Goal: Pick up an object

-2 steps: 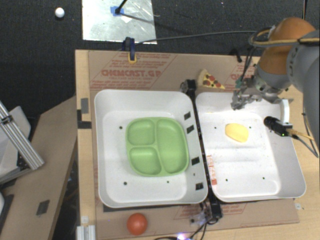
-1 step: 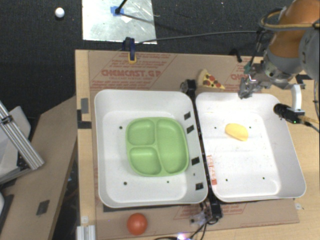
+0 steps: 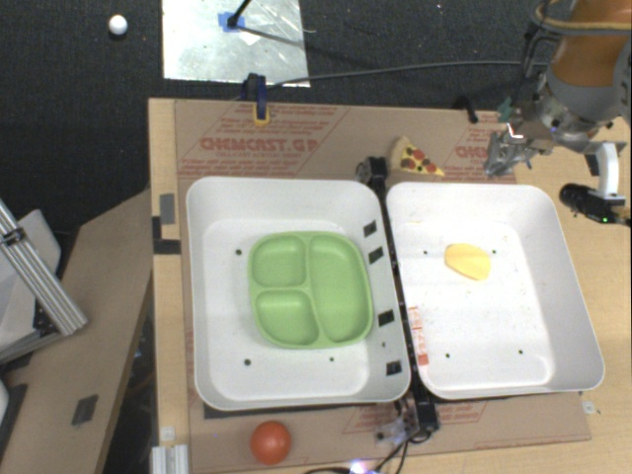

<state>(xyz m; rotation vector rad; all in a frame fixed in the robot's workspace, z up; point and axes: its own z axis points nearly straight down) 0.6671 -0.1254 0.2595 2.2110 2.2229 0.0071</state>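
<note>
The arm [image 3: 583,38] hung over the far right corner, and the gripper [image 3: 506,151] sat just past the right bin's [image 3: 553,363] back rim, above the surface [image 3: 316,131]; whether its jaws were spread or pressed together could not be told at that size. Nothing was seen between them. The likeliest target, a yellow piece [image 3: 468,261], lay flat in the right bin, a little back of centre and well apart from the walls. It looked small, low and rounded, probably light; soft or stiff could not be told. Being so flat, it likely offered little height to catch, so a straight-down pinch across its narrow width seemed best, jaws reaching almost to the floor. A smooth skin could let it squirt out. In the left bin [image 3: 212,265] lay a green tray [image 3: 311,289], broad and thin-walled, graspable by a rim at best. A pizza slice [image 3: 416,158] lay beyond the bins, a red ball [image 3: 270,441] on the near side.
</note>
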